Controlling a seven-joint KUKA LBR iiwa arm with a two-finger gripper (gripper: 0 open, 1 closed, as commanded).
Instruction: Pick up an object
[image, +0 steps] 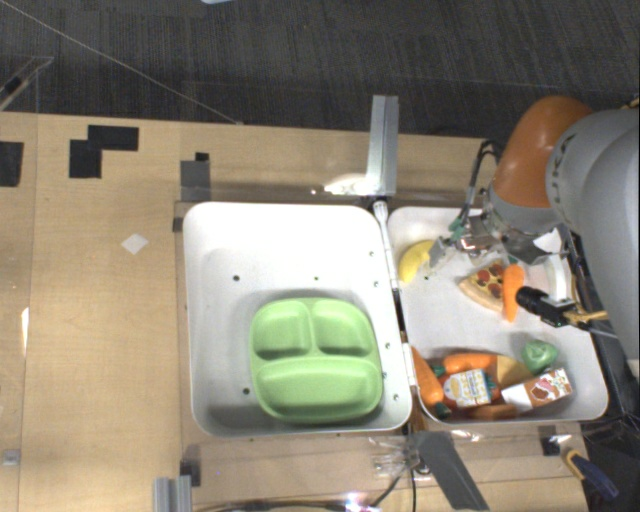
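My gripper hangs low over the back of the right bin, under the orange wrist band. Just to its left a yellow banana-like toy lies against the bin's left wall. A pizza slice and an orange carrot lie right below and to the right of the gripper. I see nothing held in it. At the front of the bin sit a green pepper, a juice box, a small carton and two more carrots.
The left bin holds a green divided plate. A metal post stands behind the wall between the bins. The grey arm covers the right bin's back right corner, with black cabling trailing over it.
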